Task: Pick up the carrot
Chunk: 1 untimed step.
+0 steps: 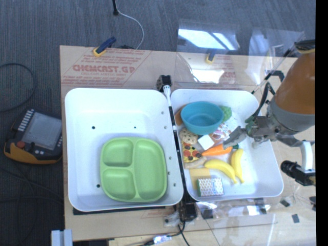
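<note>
A robotics lab: the worktop (82, 76) is a printed cardboard sheet laid over grey carpet (51, 14), clamped at its far edge by a yellow-and-blue clamp (104, 45); a teach pendant (35, 136) lies on the floor beside loose black cables (15, 94)

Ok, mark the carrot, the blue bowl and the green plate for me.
carrot (217, 150), camera view, middle of its orange body.
blue bowl (202, 117), camera view, inside of the bowl.
green plate (134, 169), camera view, ridge between its compartments.
</note>
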Tool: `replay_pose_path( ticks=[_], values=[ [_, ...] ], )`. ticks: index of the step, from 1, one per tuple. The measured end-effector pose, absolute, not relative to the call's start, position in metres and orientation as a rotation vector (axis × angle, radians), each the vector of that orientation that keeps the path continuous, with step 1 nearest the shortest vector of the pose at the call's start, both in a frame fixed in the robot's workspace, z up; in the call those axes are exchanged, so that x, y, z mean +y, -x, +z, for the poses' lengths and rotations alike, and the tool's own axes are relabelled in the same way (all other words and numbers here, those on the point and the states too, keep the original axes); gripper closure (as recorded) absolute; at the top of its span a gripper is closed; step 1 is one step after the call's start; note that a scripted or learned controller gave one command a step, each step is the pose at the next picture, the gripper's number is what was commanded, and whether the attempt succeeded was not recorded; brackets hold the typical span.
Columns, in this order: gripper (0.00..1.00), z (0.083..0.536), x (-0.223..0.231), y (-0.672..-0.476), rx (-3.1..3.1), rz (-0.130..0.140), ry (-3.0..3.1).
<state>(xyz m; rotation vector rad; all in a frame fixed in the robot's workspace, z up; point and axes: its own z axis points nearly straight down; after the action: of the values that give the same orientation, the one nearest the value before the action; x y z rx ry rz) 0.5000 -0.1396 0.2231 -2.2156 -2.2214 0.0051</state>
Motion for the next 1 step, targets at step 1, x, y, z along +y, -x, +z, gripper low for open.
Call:
replay_pose_path(
  ticks=[1],
  values=[
    [0.0,0.1019,-0.1295,-0.5328,-2.308,0.011,2.114]
  ],
)
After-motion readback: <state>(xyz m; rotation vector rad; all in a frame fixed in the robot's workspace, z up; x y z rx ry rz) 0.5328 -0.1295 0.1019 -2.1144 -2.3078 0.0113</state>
